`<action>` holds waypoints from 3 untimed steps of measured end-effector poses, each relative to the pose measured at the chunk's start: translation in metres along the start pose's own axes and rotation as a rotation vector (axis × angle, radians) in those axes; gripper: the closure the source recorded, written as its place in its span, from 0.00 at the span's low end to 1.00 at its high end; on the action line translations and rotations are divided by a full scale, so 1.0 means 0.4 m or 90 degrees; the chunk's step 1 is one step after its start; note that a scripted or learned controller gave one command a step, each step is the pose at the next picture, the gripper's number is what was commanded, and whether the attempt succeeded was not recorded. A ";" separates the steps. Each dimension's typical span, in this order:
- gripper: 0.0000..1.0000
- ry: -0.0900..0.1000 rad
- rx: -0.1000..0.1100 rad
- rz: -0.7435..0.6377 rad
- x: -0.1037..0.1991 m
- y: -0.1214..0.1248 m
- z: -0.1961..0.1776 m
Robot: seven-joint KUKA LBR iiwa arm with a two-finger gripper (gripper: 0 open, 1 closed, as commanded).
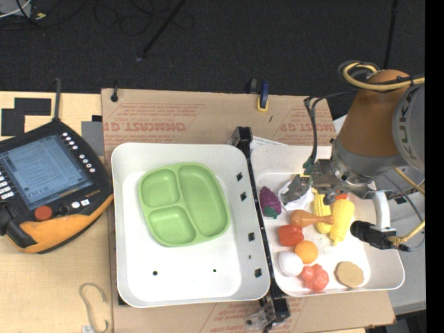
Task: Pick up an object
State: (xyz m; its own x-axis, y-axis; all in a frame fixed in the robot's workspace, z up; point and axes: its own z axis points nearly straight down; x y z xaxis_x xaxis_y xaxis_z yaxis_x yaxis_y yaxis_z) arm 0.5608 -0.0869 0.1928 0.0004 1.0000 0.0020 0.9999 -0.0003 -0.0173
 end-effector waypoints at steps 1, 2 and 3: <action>0.00 0.000 -0.008 -0.001 0.000 0.007 -0.020; 0.00 0.000 -0.006 -0.002 0.012 0.010 0.090; 0.00 -0.001 -0.007 -0.001 -0.009 0.004 0.231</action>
State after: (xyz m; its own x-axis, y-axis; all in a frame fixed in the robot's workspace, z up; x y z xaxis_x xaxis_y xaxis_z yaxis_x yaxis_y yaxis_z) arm 0.5610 -0.0903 0.1004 -0.0005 1.0000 0.0011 1.0000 0.0005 -0.0069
